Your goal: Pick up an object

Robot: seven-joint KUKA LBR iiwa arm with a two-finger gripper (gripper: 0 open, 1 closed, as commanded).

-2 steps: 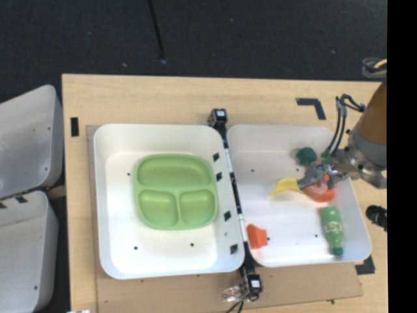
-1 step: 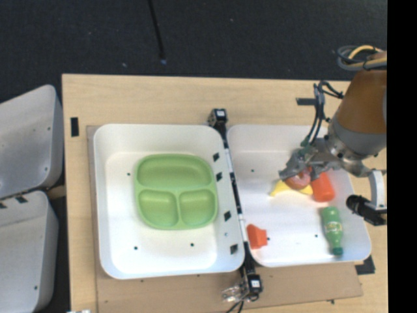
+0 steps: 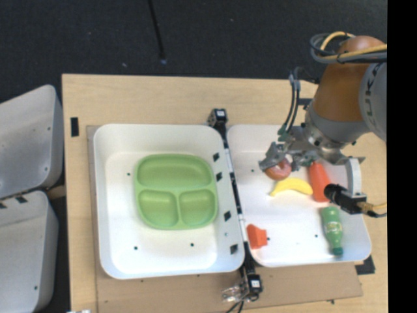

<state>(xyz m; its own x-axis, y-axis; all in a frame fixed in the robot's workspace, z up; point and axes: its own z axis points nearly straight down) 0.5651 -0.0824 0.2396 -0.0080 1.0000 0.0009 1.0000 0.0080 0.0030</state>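
Table (image 3: 163, 96) of pale wood fills the view, carrying two shallow white bins side by side. Nearest the camera, in the right bin (image 3: 287, 253), a small orange plastic block (image 3: 257, 236) lies close to the dividing wall, and a green plastic bottle (image 3: 332, 229) lies lengthwise near the bin's right wall, cap end toward the near edge. Open white floor separates the two.

Farther in, a yellow toy banana (image 3: 291, 187) lies with its long axis running left to right, and just right of it an orange carrot-shaped toy (image 3: 318, 180) lies near to far. A small round reddish toy fruit (image 3: 279, 169) sits just beyond the banana's left end — directly under the gripper (image 3: 284, 160). The grey arm with its orange band reaches in from the right, and its metal jaws are right at the fruit. Whether they are clenched on it or released cannot be told from here; the fruit is partly hidden by the metalwork.

The fruit looks the likeliest target. Banana and carrot crowd its near and right sides; the left and far sides have bare floor.

In the left bin (image 3: 111, 240), a light green plastic divided tray (image 3: 175, 190) lies flat at the centre.
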